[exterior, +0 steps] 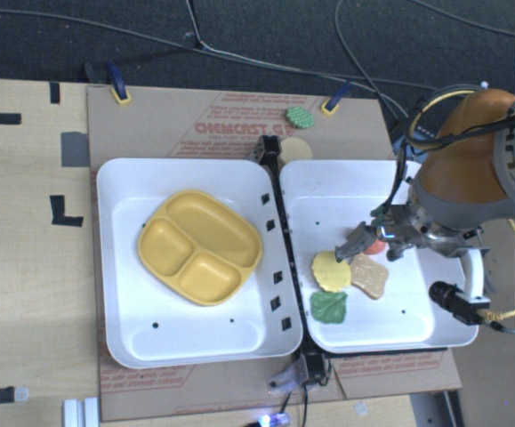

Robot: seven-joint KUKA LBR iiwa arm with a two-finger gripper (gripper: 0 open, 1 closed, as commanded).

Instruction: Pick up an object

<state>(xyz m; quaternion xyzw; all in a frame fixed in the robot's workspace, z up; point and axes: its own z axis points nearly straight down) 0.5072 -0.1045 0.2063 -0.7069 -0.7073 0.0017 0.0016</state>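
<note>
2 white bins were seen side by side on a cardboard sheet (195, 123) laid over the counter (26, 238); the left bin (119, 327) held a yellow divided plate (200, 246) with 3 compartments, set at a slant near its middle. In the right bin (417, 327), 4 small items were grouped close together: a yellow round piece (331, 271), a tan slice like toast (370, 277) touching its right side, a green leaf-shaped piece (329, 307) just below the yellow one, and a small red-orange piece (377, 246) partly hidden just above the tan slice. The arm (466, 163) was reached in from the right, its orange band above the grey wrist; the pincer (366, 242) was placed low over the right bin, just above the yellow piece and the tan slice, beside the red-orange piece. Its dark fingers (355, 244) were seen pointing down and to the left, but whether they were wide or narrow could not be told, and nothing could be made out between them. A small green dotted disc (300, 116) lay on the cardboard beyond the bins, near a blue and yellow clamp (333, 102); another clamp (117, 84) was fixed at the sheet's far left corner. Black cables (239, 56) were trailed over the dark floor behind.
</note>
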